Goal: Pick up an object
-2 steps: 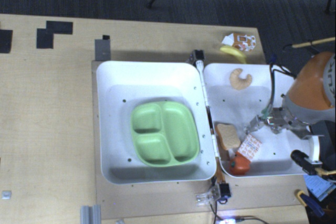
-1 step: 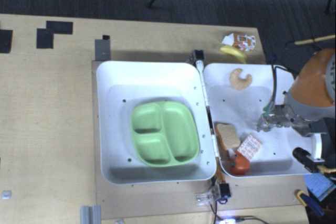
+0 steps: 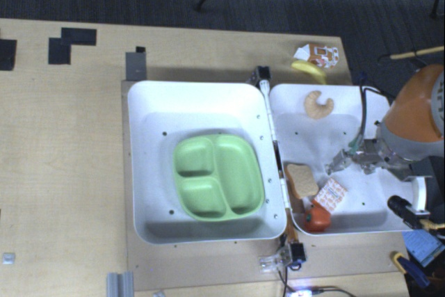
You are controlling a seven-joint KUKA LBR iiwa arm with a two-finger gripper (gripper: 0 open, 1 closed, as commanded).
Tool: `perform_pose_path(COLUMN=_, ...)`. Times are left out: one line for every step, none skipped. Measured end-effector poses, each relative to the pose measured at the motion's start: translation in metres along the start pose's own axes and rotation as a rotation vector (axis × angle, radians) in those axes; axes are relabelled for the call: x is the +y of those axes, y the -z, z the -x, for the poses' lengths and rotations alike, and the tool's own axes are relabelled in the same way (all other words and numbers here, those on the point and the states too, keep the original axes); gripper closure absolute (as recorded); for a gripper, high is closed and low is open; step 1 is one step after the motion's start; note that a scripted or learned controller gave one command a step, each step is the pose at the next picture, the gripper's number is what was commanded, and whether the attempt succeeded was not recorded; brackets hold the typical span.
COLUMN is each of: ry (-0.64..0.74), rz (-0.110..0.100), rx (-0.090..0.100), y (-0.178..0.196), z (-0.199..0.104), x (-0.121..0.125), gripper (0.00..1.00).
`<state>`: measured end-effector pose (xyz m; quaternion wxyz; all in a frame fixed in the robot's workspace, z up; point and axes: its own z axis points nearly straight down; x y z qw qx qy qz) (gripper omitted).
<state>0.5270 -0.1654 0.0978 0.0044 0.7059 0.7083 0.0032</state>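
Observation:
The right bin (image 3: 372,219) holds several items. A tan slice of bread (image 3: 302,180) lies near its left wall, with a red tomato (image 3: 317,218) in front of it. A red-and-white patterned packet (image 3: 332,194) rests beside the tomato. A pale curved croissant-like piece (image 3: 318,104) sits near the back wall. My gripper (image 3: 345,159) hangs over the middle of this bin, just right of the bread and above the packet, touching neither as far as I can see. Nothing shows in its grasp.
The left bin (image 3: 149,149) carries a green divided plate (image 3: 218,175). A yellow banana toy (image 3: 309,69) and a small packet (image 3: 321,54) lie on the bench behind the right bin. The arm's orange band (image 3: 417,108) overhangs the right bin's right edge.

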Motion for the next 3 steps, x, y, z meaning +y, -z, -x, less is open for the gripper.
perform_pose_path(ry=0.002, rz=0.003, rx=0.0, y=0.011, z=0.0, x=0.001, gripper=1.0)
perform_pose_path(ry=0.001, rz=0.003, rx=0.0, y=0.011, z=0.0, x=0.001, gripper=0.0)
perform_pose_path(ry=-0.001, rz=-0.002, rx=-0.001, y=-0.011, z=-0.049, x=-0.038, gripper=0.0)
